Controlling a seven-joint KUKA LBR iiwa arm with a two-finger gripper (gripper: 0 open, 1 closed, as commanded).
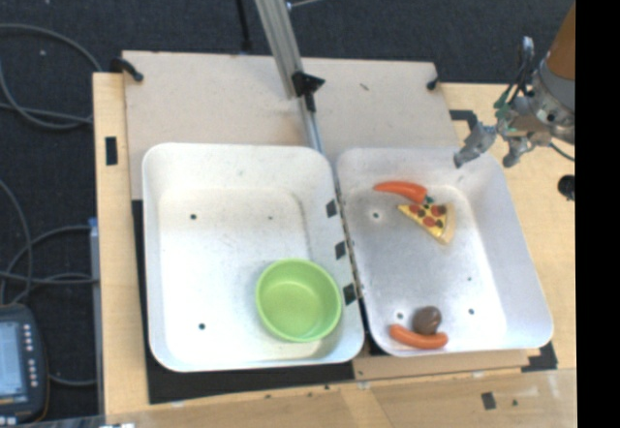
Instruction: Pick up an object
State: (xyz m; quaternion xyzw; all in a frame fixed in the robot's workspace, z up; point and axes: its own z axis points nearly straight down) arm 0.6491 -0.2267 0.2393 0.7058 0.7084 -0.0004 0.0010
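Observation:
My gripper (491, 149) hangs over the back right corner of the right bin (504, 252), its two fingers spread apart with nothing between them. In that bin lie an orange-red chili pepper (401, 190), a pizza slice (428, 218) just in front of it, and near the front edge a brown round piece (427, 320) touching an orange sausage (418, 339). The pepper and pizza sit left of and below the gripper, well apart from it. A green bowl (298, 299) stands in the left bin (194, 252) at its front right.
A slanted aluminium post (276, 29) rises from the back of the bench between the bins. Cables lie on the dark floor at left, and a small screen device (19, 358) sits at the lower left. The bench's bare board (387, 107) lies behind the bins.

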